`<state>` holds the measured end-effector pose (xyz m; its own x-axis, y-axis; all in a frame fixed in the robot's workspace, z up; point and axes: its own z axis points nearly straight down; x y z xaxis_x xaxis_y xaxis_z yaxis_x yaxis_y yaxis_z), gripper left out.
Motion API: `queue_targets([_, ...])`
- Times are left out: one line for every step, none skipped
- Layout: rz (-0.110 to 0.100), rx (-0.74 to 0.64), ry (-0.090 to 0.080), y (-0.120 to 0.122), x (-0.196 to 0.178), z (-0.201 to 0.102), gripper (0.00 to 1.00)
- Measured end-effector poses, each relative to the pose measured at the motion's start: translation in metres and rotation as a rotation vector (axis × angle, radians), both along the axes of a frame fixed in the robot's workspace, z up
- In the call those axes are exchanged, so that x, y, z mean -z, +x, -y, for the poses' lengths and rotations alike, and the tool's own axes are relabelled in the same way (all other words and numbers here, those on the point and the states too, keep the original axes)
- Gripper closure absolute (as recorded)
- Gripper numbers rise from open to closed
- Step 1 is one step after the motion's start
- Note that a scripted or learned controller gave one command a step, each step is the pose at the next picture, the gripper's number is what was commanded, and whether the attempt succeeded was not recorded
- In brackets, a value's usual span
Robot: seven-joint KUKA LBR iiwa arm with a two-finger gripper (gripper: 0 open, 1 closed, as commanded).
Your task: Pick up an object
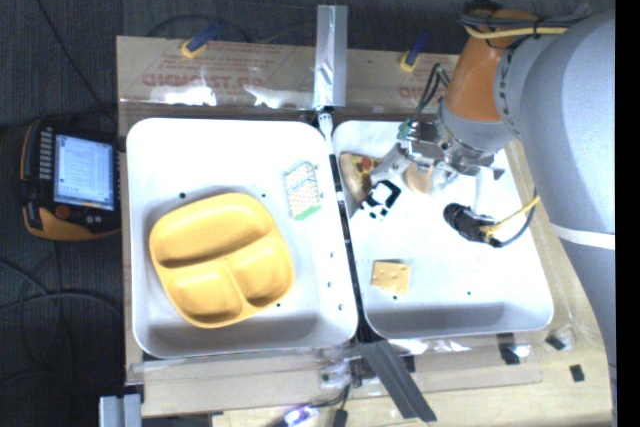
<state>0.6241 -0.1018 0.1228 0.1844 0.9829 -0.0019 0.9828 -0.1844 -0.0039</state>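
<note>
While the tool (415,165) is hanging low in the right bin (520,310), nothing is showing as lifted, so the pick is looking undone (its opening I cannot tell). Just below-left of it, a flat tan cracker-like square (390,275) is lying; further left, a glossy yellow divided tray (220,257) is sitting.

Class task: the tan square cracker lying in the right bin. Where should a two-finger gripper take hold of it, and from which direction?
Probably from straight above, fingers closing on two opposite edges of the cracker. It lies flat on the right bin floor with open floor all round, so a side approach finds nothing to grip.
</note>
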Motion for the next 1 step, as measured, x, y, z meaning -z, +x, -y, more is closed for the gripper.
queue_targets([-0.004,-0.001,-0.003,-0.0007,-0.008,0.0003,1.0])
